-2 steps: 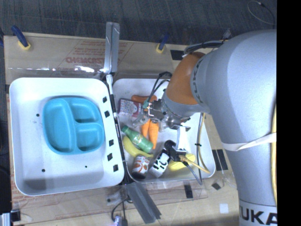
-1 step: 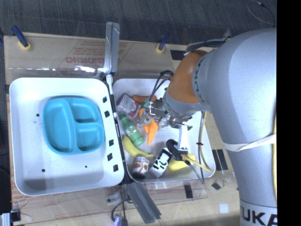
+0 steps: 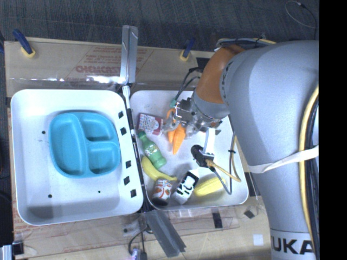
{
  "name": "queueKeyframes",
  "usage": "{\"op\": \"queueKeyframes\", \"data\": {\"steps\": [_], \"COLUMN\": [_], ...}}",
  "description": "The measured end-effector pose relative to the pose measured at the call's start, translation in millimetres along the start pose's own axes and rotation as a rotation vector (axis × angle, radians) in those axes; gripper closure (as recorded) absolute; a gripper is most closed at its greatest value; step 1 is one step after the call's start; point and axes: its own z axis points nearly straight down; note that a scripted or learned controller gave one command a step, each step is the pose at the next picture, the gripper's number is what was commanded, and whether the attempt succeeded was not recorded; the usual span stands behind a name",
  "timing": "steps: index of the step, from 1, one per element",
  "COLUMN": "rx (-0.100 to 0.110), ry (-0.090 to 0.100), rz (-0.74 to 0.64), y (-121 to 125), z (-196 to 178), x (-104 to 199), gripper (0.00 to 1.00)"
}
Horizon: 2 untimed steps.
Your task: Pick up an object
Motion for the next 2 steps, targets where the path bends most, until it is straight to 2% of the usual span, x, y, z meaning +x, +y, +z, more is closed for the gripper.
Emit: {"op": "queueKeyframes", "data": {"steps": [1, 2], "rx": [-0.005, -0.005], "ry": [0.001, 0.0], "rz": [0.012, -0.013], "y": [6, 29], "z": [-102, -123], "x": [54, 56], "gripper": [1.0, 1.0]}}
